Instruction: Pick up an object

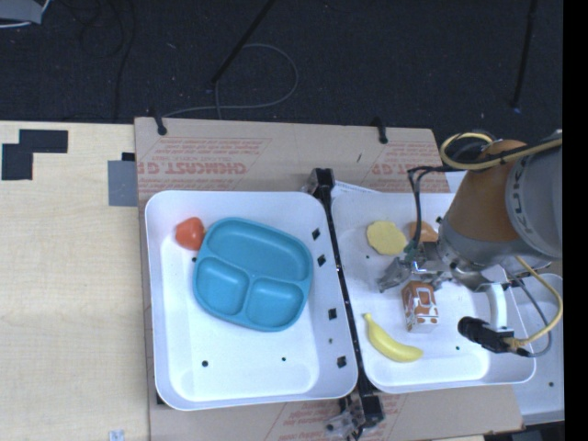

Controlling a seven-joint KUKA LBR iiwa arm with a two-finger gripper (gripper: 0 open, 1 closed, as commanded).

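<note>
At the right bin's (386,382) near edge a banana (393,343), just beyond it a small brown carton (421,305) directly under the hand (411,275), grip impossible to tell, yellow round piece (386,237) farther back, left bin (175,375) with blue divided plate (253,273) and red ball (190,232).
</note>
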